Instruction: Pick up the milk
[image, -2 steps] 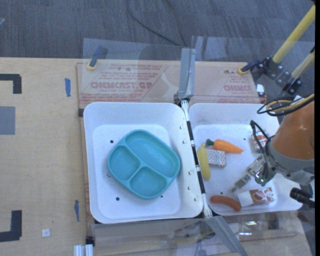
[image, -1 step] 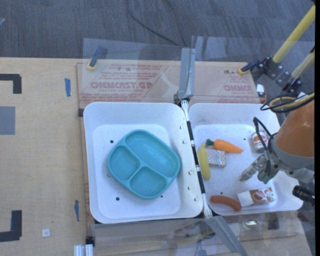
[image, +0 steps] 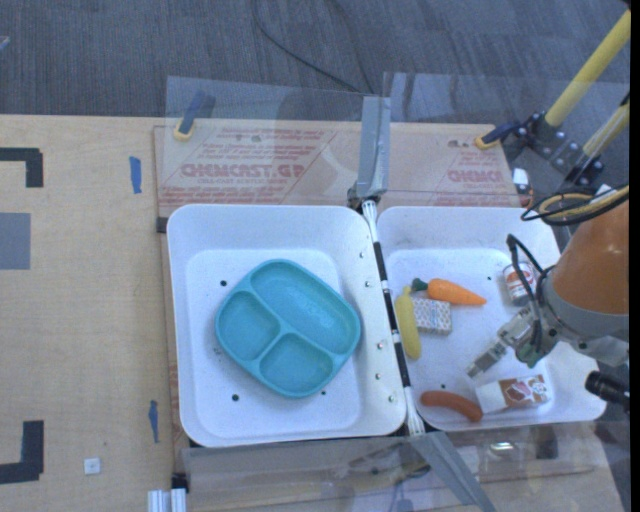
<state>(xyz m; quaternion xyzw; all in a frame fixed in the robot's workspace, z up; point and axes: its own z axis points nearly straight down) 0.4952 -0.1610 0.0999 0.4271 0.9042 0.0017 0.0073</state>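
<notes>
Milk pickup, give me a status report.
Gripper low over the right bin, nothing seen in it. Milk carton lying just below-right of it. Sausage beside the carton.

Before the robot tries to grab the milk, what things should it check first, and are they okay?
1. Milk carton in plain sight, lying in the right bin near its front right corner: ok.
2. Gripper over the right bin, just up and left of the carton: ok.
3. Gripper lined up over the carton: not ok, it sits off to the side.
4. Milk between the gripper's fingers: not ok, nothing is held yet.
5. Room around the carton: cannot tell; the sausage lies close on its left.
6. Carrot and banana away from the carton: ok.
</notes>
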